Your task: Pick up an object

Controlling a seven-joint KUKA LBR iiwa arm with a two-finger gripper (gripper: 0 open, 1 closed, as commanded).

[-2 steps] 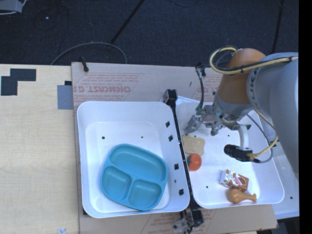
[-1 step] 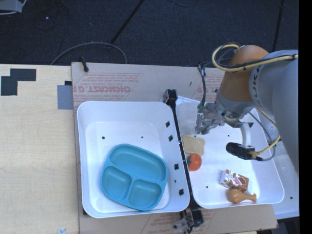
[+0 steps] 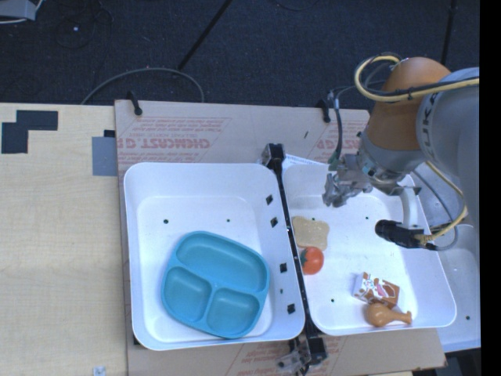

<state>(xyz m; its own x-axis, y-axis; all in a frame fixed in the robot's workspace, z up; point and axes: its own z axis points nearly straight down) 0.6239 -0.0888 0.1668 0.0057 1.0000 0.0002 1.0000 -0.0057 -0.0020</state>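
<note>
Tool (image 3: 338, 194) above right bin (image 3: 438, 288), near toast (image 3: 310, 232); finger state unclear

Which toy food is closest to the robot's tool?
The tan bread slice is closest to the tool. The red tomato lies just past it; the chicken leg is far off.

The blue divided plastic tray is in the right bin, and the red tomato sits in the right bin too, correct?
Not quite. The camera view shows the blue divided plastic tray lying in the left white bin. The red tomato does sit in the right white bin.
</note>
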